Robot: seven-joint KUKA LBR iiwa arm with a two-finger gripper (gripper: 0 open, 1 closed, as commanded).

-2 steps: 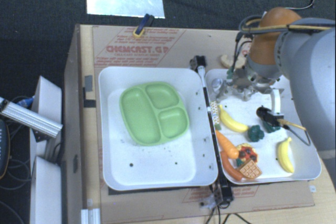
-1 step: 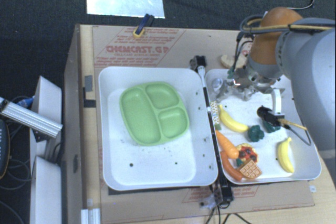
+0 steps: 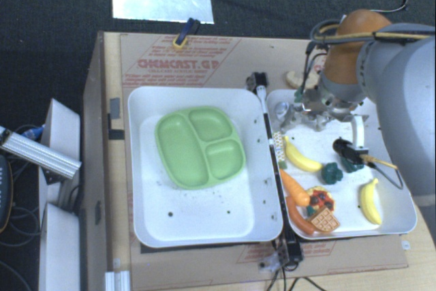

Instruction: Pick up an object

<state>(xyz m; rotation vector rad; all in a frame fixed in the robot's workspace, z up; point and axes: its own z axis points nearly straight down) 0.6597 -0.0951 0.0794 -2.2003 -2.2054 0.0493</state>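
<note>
camera view, near edge first: in the right bin (image 3: 409,218) a waffle (image 3: 325,221) and a carrot (image 3: 295,193) lie at its six o'clock corner, the carrot's long axis running ten to four. one banana (image 3: 370,201) lies at four o'clock, nearly upright in the frame. a second banana (image 3: 300,157) sits near centre, pointing ten to four, with a dark green piece (image 3: 332,173) beside it. at twelve o'clock the gripper (image 3: 310,114) hangs low; whether it is released or clenched, i cannot tell. the left bin (image 3: 150,215) holds a green divided plate (image 3: 200,146).
</note>
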